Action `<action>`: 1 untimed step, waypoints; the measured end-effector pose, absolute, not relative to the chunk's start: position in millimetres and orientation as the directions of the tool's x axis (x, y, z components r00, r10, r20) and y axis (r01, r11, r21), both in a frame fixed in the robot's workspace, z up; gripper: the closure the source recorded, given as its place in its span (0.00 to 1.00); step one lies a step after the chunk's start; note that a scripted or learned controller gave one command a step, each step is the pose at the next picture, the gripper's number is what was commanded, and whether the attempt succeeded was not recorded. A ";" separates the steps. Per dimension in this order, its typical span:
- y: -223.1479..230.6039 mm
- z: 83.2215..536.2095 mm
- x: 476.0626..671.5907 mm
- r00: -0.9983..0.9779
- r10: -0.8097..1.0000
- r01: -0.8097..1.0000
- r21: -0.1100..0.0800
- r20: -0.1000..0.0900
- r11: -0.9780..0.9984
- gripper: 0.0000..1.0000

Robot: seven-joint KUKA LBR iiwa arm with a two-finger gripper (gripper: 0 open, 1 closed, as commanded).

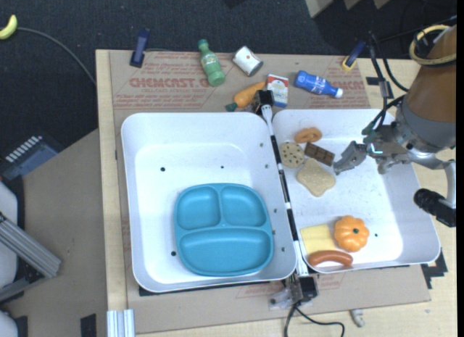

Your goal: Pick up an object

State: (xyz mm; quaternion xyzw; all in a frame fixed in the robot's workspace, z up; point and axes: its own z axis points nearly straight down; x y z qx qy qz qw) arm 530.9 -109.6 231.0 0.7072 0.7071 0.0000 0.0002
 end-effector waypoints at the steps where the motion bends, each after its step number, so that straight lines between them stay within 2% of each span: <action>1: -129.8 102.5 481.1 0.002 1.000 1.000 -0.004 0.001 -0.002 0.00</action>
